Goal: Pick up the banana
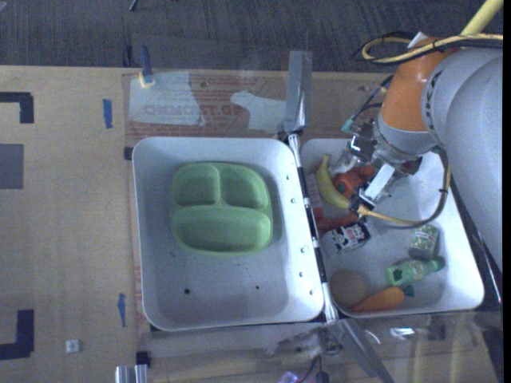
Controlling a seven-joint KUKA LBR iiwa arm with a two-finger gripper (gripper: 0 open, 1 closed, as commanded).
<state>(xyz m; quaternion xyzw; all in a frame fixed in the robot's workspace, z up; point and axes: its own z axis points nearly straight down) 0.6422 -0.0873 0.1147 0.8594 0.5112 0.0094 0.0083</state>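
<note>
The banana [326, 183] is yellow and curved. It lies flat in the right bin [459, 290], close to that bin's left wall, near its top corner.

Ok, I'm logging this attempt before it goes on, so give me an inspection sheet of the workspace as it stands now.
Surface: wooden bench bearing two white bins, the left bin and the right bin.
Job's things: banana lies at the right bin's left side, near its far end.
Clutter: green divided tray in the left bin; carrot, brown round item, green bottle, small can and red items in the right bin.
Grippers: gripper low over the right bin, just right of the banana; finger state unclear.
Cables: yellow cable looping below the wrist.
Surroundings: dark carpet beyond the bench; blue tape marks.
</note>
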